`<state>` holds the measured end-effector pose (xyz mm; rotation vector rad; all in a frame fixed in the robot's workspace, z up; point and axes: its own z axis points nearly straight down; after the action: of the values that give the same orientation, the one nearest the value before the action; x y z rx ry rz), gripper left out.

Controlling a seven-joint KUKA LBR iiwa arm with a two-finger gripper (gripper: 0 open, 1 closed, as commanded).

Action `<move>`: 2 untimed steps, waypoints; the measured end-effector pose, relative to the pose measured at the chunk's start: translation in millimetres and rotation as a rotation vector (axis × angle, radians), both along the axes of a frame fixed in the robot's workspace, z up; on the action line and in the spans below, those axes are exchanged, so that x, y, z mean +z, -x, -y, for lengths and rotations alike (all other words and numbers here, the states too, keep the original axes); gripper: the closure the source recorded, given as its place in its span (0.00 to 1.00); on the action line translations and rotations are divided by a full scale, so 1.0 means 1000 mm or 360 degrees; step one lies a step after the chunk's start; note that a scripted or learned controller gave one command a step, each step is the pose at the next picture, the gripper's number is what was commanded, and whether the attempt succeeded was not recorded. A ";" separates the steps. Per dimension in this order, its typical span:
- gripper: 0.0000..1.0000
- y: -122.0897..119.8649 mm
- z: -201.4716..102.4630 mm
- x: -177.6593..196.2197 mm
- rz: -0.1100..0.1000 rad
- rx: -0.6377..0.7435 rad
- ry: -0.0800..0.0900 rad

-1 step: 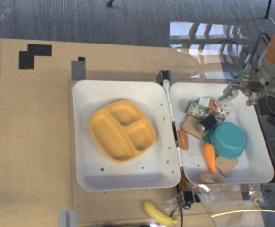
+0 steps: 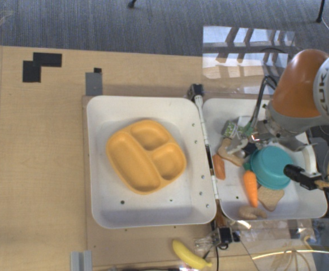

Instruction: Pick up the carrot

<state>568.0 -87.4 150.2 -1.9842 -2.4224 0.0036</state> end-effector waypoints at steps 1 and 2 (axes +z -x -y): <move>0.00 0.026 -0.001 -0.031 0.0043 -0.0133 0.0001; 0.00 0.076 0.014 -0.061 0.0027 -0.0136 -0.0006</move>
<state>491.6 -101.3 89.1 -2.0927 -2.3435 -0.0179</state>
